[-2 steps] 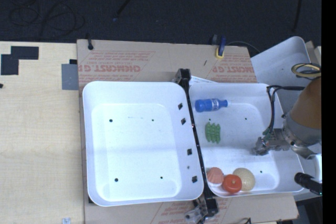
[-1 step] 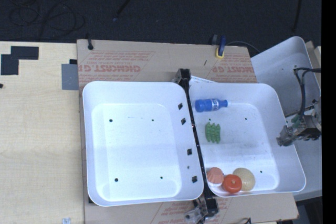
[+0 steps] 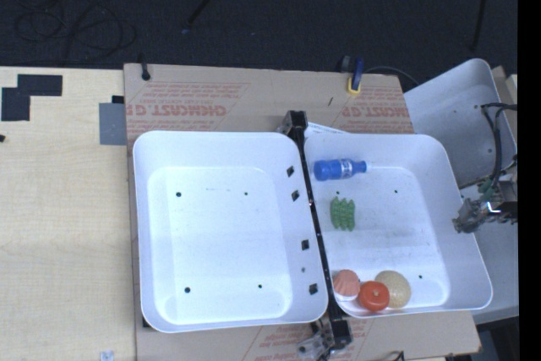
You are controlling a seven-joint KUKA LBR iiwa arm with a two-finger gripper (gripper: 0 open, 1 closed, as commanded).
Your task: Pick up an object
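sitting nearest, in the right bin's (image 3: 439, 156) front corner, three small round objects crowd together: a pale pink-topped piece (image 3: 346, 284), a red tomato-like ball (image 3: 374, 296) and a tan ball (image 3: 394, 287), touching one another and hard against the wall, so fingers have little room there. farther back, a green ridged toy (image 3: 342, 213) lies alone on open floor; probably light and stiff, best pinched across its narrow width. beyond it a blue bottle (image 3: 339, 170) lies on its side, likely light, smooth and prone to roll. the left bin (image 3: 161, 156) sits alongside. the gripper (image 3: 475, 214) hangs at the right rim; whether it is apart or together, i cannot tell.
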